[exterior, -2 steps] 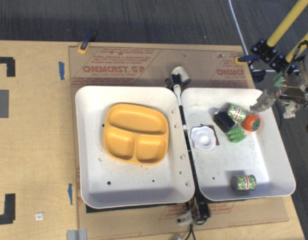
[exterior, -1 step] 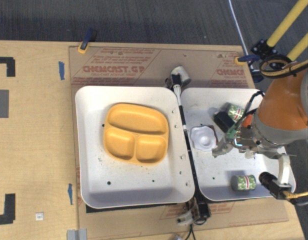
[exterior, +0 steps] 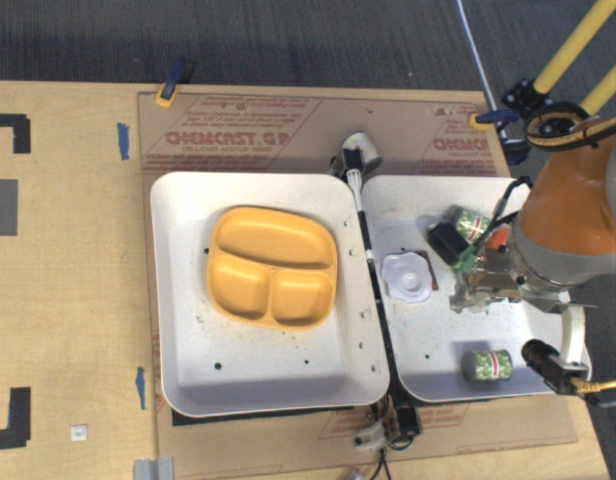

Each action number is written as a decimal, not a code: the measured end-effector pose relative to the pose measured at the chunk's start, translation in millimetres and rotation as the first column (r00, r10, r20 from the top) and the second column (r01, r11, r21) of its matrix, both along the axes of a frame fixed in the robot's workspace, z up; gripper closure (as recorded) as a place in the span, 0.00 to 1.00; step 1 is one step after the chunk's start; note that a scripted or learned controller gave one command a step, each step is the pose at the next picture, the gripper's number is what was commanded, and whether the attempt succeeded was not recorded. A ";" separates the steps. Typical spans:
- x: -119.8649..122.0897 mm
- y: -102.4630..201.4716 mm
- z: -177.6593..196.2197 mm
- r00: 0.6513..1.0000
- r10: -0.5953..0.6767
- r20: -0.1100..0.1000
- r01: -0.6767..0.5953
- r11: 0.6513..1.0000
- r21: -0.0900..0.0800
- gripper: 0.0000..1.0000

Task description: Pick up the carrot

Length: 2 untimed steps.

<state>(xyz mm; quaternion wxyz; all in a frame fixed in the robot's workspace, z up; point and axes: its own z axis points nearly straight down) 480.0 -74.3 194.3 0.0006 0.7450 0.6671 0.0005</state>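
In the right bin [exterior: 428, 368], a small orange piece that looks like the carrot [exterior: 497, 236] shows at the edge of the arm, mostly hidden beneath it. My gripper [exterior: 475, 294] hangs low over the middle of this bin, just in front of that orange piece. The grey and orange wrist [exterior: 568, 218] covers it from above.
A yellow divided plate [exterior: 271, 265] lies in the left bin [exterior: 178, 298]. The right bin also holds a white cup [exterior: 406, 275], a black block [exterior: 447, 241], a green can [exterior: 472, 223] at the back and another green can [exterior: 486, 364] near the front.
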 end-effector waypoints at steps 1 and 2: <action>15.8 35.7 30.4 0.927 -0.374 -0.002 0.374 0.927 0.000 1.00; -0.9 102.7 -10.0 0.895 -0.447 -0.005 0.447 0.895 0.000 1.00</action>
